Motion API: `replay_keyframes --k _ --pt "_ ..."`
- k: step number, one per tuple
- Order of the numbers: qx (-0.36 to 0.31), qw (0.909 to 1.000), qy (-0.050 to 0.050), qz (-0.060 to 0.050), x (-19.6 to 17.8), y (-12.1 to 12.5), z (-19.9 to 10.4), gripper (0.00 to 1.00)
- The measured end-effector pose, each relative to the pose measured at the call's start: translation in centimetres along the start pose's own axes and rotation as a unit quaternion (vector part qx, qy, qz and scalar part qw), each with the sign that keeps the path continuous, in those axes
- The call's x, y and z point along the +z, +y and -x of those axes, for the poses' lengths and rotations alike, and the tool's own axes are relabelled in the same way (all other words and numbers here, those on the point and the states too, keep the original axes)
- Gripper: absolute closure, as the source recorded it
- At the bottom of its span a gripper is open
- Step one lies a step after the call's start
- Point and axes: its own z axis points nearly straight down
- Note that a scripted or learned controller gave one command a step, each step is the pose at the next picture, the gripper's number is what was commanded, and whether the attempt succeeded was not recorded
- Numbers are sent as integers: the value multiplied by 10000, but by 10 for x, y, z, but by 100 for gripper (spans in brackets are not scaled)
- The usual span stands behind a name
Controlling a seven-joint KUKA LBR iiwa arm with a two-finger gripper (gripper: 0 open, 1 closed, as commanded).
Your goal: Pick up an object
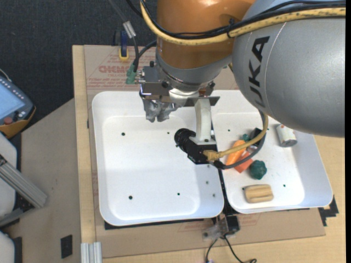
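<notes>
The grey arm (296, 53) with its orange band (205, 23) fills the upper right of the camera view and hangs over the far part of the two white bins. Its gripper (158, 112) sits low over the far edge of the left bin (142, 174), a dark metal cluster under the wrist; whether anything sits in it, or how wide it stands, cannot be told from this angle, since the wrist body covers most of it. A white post and a black bracket (189, 144) hang from the wrist just right of the gripper, near the wall where the two bins meet, with a yellow cable (241, 147) looping from there back up to the arm. The objects all lie in the right bin (307, 169). An orange carrot-shaped piece (236, 152) lies tilted close to the dividing wall, with a small red piece (244, 165) touching its near side and a green lump (258, 169) just beside that. A tan block (258, 193) lies flat near the bin's near edge, apart from the others. A small white cylinder (285, 136) lies at the far right side, partly under the arm. The bins rest on a cardboard sheet (104, 64) with red lettering at its far left.
</notes>
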Motion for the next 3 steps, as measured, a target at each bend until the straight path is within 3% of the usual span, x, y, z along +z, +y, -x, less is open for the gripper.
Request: replay_keyframes --k 1,2,3 --pt "32 10000 3 11 -4 -39 64 100" --pt "4 10000 10 29 -14 -37 60 100" --pt "10 10000 -7 -26 96 -38 58 100"
